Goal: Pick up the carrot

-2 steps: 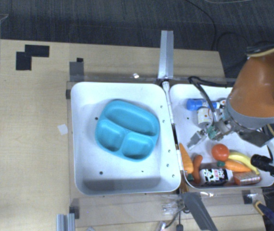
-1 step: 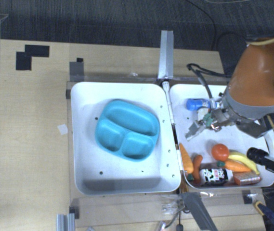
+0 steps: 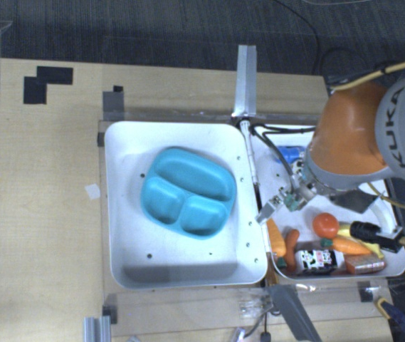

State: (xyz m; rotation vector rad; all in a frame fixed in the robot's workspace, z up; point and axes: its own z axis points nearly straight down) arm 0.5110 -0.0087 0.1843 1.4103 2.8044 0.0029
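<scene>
The carrot (image 3: 277, 239) is a short orange taper lying along the left wall of the right bin (image 3: 394, 266), near its front corner. My gripper (image 3: 282, 202) hangs just above and behind the carrot's upper end, over the same bin, and nothing shows in it. The arm's orange band and grey wrist cover the middle and back of that bin.
Close beside the carrot lie a small red-orange piece (image 3: 292, 240), a red tomato (image 3: 325, 224), a black bottle (image 3: 317, 260), a second orange vegetable (image 3: 351, 246) and a brown item (image 3: 365, 265). A blue divided plate (image 3: 188, 191) sits in the left bin (image 3: 127, 262).
</scene>
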